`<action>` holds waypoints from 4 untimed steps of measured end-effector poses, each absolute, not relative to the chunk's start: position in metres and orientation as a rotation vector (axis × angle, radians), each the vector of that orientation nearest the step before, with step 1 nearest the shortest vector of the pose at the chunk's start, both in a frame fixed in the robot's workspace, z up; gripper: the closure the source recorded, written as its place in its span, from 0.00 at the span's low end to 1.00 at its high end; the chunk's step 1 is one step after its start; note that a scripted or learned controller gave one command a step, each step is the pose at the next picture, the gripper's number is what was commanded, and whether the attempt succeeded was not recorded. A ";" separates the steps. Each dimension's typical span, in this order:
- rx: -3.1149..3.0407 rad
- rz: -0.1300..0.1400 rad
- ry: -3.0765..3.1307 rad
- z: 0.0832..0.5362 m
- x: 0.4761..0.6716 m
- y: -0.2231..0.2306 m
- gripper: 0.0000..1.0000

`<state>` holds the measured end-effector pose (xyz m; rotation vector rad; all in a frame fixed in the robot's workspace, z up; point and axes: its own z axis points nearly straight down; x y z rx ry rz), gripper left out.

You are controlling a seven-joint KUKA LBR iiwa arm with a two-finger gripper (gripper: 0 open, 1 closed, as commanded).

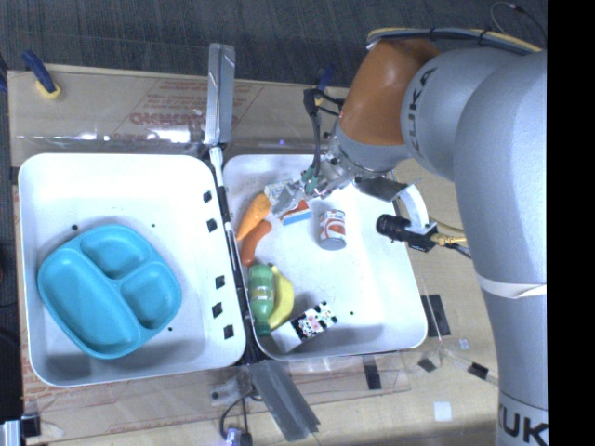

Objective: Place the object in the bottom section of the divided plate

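The hand (311, 182) sits low over the upper part of the right bin (390, 314), beside a crumpled silvery packet with a red-and-blue patch (286, 203); whether its fingers are parted or grip anything cannot be told. Just right of it lies a small white-and-red can (332, 228) on its side. An orange carrot (252, 223) leans at the bin's left wall, with a green-and-yellow fruit (268, 295) and a black-and-white block (314, 322) lower down. The grey arm (483, 156), orange-banded, bends in from the right. The blue divided plate (107, 291) rests in the left bin (56, 184) on the surface (112, 96).
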<state>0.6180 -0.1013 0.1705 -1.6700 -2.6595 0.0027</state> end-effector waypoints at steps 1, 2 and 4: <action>-1.439 0.005 -2.786 0.190 0.607 -0.008 1.00; -1.433 0.008 -2.786 0.199 0.607 -0.008 1.00; -0.880 0.003 -3.014 0.215 0.574 0.130 1.00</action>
